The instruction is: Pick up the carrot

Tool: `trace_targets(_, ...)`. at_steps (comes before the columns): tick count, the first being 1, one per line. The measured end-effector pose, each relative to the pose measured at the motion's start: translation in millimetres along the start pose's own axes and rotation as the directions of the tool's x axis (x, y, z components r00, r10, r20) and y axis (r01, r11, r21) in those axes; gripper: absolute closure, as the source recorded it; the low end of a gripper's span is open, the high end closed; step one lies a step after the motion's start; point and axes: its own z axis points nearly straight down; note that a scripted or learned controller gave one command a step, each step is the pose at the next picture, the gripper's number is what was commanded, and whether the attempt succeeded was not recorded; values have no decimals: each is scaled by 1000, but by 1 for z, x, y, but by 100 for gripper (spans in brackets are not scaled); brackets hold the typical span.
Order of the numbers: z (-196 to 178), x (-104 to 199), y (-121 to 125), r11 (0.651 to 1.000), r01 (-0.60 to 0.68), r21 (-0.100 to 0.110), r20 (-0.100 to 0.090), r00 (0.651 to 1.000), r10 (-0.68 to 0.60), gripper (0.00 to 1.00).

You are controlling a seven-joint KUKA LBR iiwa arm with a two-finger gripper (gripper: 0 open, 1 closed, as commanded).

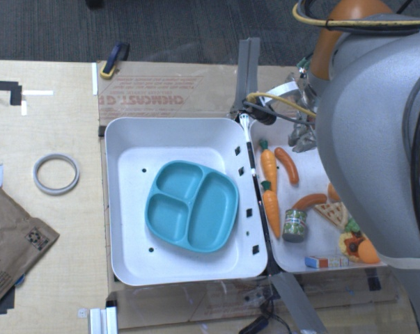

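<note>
**Gripper hangs at the right bin's far end, carrot not yet taken**

Gripper sits over the far end of the right bin, and whether it is open or closed cannot be told; nothing shows in its hold.

A carrot lies lengthwise against that bin's left wall, green top away from the camera. A second carrot lies just nearer along the same wall. Both look like stiff, light, smooth toys, likely to slip from a tip grip, so mid-body across the width seems best. The wall crowds one side.

A sausage lies just beside the first carrot, and a small jar sits next to the second. The blue tray occupies the left bin.
</note>
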Motion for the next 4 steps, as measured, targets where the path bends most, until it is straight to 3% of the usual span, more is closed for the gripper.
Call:
trace_targets(1,-142,-23,16,932,362,-3,-2,932,-362,100)
trace_targets(2,-50,-41,-31,856,518,-2,-1,856,-518,100)
trace_targets(3,-83,-9,-34,685,728,-5,-1,685,-728,100)
trace_targets(4,-244,-48,-16,545,838,-6,0,545,-838,100)
